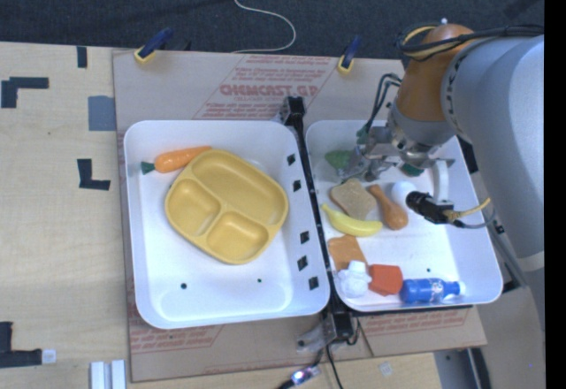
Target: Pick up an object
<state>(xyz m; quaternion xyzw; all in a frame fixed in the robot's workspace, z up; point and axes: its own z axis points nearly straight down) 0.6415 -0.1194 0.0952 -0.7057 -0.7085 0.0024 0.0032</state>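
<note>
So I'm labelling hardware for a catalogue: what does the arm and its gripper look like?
The arm is bulky, rounded and light grey, with an orange band above the wrist. Thin dark cables loop beside the band. The gripper is small, grey metal.

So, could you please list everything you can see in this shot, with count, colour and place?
bins: 2, white, side by side on the bench
tray: 1, yellow, left bin
carrot: 1, orange, left bin, far edge of the tray
banana: 1, yellow, right bin
bread slice: 1, tan, right bin
bottle: 1, blue, right bin, near edge
red block: 1, right bin
clamps: 2, blue and yellow, far board edge
arm: 1, grey with orange band
end effector: 1, over the right bin
</note>
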